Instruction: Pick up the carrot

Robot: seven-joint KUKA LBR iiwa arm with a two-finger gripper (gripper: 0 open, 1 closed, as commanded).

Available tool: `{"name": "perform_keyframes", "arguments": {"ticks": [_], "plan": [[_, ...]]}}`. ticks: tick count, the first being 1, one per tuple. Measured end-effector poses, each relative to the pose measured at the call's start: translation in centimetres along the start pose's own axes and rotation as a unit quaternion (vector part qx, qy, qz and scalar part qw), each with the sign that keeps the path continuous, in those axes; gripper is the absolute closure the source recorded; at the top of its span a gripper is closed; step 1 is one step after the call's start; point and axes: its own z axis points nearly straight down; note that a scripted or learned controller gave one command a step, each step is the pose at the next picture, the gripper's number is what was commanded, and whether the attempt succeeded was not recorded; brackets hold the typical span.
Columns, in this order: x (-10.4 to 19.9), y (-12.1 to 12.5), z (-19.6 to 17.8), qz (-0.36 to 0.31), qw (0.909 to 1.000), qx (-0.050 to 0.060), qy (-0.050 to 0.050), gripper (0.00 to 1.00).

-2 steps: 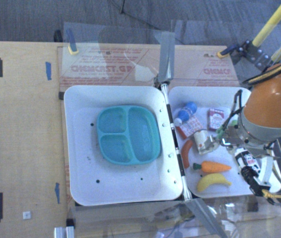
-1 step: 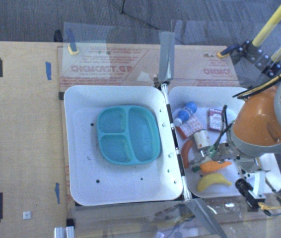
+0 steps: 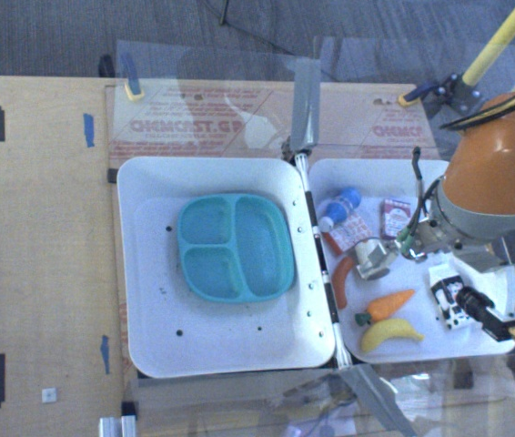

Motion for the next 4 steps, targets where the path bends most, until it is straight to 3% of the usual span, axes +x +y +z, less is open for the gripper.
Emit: {"name": "perform_keyframes", "arguments": {"ticks": [1, 2, 3, 4], "plan": [[-0.9, 0.3, -3.6, 0.003, 1.0, 0.0, 0.0, 0.0], [-1.1, -3.1, 4.8, -0.024, 0.9997, 0.001, 0.0, 0.0], [-2.2, -3.6, 9.6, -0.08, 0.9968, -0.003, -0.001, 0.0], [-2.8, -3.6, 8.5, -0.075, 0.9971, -0.007, -0.005, 1.0]]}}
